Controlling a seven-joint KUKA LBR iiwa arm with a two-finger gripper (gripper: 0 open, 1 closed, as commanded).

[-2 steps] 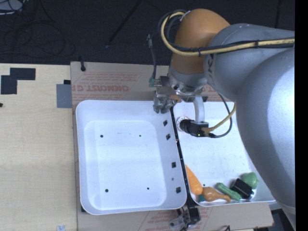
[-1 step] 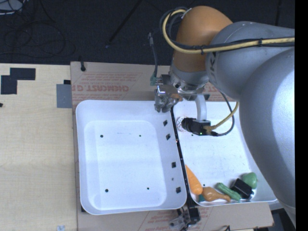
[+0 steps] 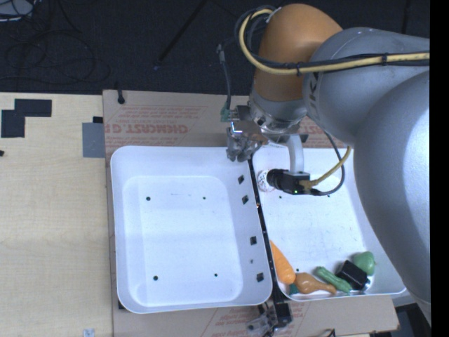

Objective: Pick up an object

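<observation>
Near the right bin's front corner sit the pick candidates: carrot, a tan piece, green stick, black block, green lump. All 5 lie loose in the bin, none lifted, so my read is the pick is not yet done. Gripper is at the far end of the divider, well apart from them. It's too dark and small to judge; cannot tell its state, nothing visibly held. Left bin is beside it.
</observation>
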